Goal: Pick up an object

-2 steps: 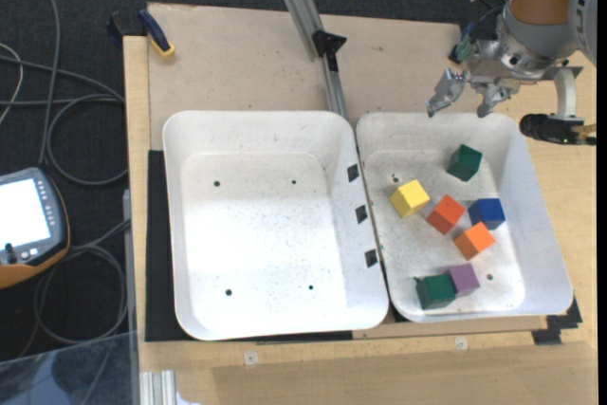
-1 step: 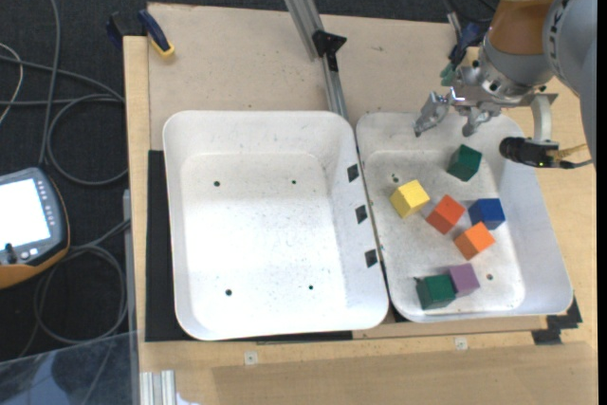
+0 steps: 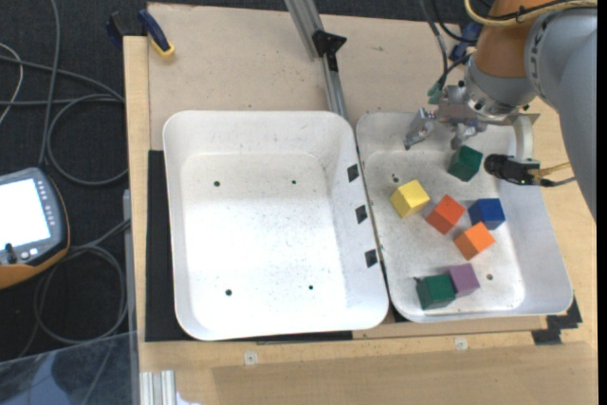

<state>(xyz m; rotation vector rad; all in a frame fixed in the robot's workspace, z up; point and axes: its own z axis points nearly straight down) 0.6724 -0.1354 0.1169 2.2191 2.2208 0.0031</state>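
While nothing is seen between its fingers, the gripper [image 3: 438, 130] is held over the far edge of the right bin [image 3: 541, 299], its two fingers spread wide and pointed downward, so the pick is judged not yet made. A green cube [image 3: 465, 164] lies just beside it near the far right corner, with yellow [image 3: 411, 197], red [image 3: 445, 213], blue [image 3: 487, 211] and orange [image 3: 473, 240] cubes toward the middle. Descent, closing and lifting are left to be done.

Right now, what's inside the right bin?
Inside the right bin: seven blocks: yellow, red, blue, orange, purple, two green. The arm's wrist covers the far corner.
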